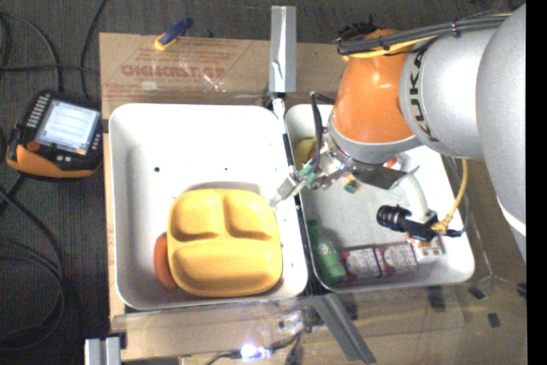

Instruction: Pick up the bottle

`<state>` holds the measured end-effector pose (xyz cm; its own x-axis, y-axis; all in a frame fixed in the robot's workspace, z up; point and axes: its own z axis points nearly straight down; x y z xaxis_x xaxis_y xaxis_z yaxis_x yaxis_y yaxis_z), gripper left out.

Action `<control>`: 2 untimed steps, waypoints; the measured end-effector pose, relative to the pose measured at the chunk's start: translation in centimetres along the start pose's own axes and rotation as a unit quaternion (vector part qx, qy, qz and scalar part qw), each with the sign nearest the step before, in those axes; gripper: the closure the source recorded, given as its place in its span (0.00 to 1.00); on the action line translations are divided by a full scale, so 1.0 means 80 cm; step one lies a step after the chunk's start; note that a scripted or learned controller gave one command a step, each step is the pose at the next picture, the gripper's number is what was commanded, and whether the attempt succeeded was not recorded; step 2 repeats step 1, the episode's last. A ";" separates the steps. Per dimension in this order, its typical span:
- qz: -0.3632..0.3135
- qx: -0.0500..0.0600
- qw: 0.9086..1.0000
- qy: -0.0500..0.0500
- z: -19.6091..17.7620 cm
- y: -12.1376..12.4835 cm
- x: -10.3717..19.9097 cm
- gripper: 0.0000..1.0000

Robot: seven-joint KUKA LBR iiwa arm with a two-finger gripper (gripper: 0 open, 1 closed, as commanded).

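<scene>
Arm: the grey arm (479, 90) with its orange band (372, 107) reaches in from the right and hangs over the far half of the right bin.
Jaws: the gripper (291, 188) points toward the wall between the two bins, its tip over the left bin's right rim; whether the jaws are open or closed cannot be told at this size, and nothing can be seen between them.
Bottle: the green bottle (325, 250) lies on its side in the right bin, along that bin's left wall and at its near-left corner, apart from the gripper.
Right bin: the white right bin (461, 265) also holds a red-and-white carton (383, 259) lying along the near wall just beside the bottle, and something yellow (304, 151) at the far-left corner, partly hidden by the arm.
Left bin: the white left bin (137, 184) holds a yellow divided tray (226, 242), upside down or not I cannot tell, at its near edge; an orange thing (161, 261) peeks out from under the tray's left side.
Worktop: brown cardboard (188, 68) covers the far-left part; a blue-and-yellow tool (173, 33) lies on its far edge.
Floor: a teach pendant (56, 135) with a lit screen lies left of the worktop.
</scene>
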<state>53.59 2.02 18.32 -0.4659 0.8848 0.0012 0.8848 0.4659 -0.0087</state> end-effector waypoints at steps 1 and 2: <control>-0.110 0.000 0.994 0.001 0.021 0.043 0.139 0.00; -0.110 0.000 0.994 0.001 0.021 0.043 0.139 0.00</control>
